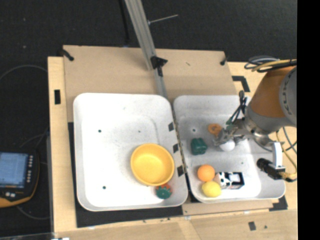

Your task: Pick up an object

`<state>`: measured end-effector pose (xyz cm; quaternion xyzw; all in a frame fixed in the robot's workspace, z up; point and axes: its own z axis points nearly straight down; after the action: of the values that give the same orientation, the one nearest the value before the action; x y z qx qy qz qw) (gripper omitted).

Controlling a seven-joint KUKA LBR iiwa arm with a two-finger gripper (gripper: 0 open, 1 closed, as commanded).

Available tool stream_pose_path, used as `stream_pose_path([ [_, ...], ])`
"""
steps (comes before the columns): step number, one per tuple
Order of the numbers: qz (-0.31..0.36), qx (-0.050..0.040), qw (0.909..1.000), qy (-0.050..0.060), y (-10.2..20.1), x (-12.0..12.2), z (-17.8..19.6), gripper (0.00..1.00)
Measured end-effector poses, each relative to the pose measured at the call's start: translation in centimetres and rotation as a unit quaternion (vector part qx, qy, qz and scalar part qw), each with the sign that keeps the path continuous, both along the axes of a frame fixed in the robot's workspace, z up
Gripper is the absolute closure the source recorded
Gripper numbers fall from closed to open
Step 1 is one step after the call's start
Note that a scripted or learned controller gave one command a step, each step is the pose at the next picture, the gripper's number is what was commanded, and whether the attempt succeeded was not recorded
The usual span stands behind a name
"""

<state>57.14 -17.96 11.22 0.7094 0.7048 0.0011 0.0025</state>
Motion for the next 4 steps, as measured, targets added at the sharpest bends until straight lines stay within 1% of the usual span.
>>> stream_pose_path([
  [1,0.002,-0.0005,1.0000,-0.002,-0.6,0.3,6.4,1.00],
  [2,0.000,-0.0005,1.0000,-0.001,-1.4,-0.2,11.5,1.00],
  [3,0.005,-0.0003,1.0000,-0.001,-1.5,-0.1,16.7,1.00],
  [4,0.007,0.0008,1.0000,0.001,4.0,1.7,17.2,1.00],
])
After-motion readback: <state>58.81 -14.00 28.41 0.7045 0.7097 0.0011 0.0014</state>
